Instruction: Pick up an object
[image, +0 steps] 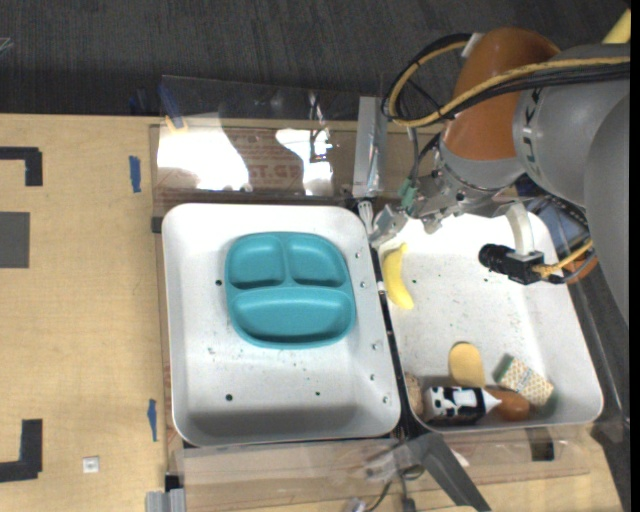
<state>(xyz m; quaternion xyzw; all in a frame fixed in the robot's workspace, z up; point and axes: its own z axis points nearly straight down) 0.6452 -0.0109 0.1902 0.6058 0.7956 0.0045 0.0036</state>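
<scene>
Nearest us, along the front edge of the right bin (585, 400), we see a small cluster of objects: a black-and-white cow-patterned toy (455, 402), a brown rounded piece (512, 404) just beside it, a tan oval object (467, 362) behind them, and a speckled beige block with a green edge (522, 378) touching the brown piece. Farther back in the same bin, close to its left wall, we find a yellow banana (397, 277) lying lengthwise, well apart from the front cluster. To the left, the other white bin (190, 300) holds a teal divided plate (290, 288) sitting roughly in its middle, with three compartments facing up.

We see the grey arm (560, 110) with its orange band (497, 75) reaching in from the right, above the back of the right bin. Its gripper (390, 224) hangs at the back left corner of that bin, just above the top end of the banana. We cannot tell whether the jaws are apart or together, since the end is small and blurred against the bin wall. Nothing visibly sits between them.
</scene>
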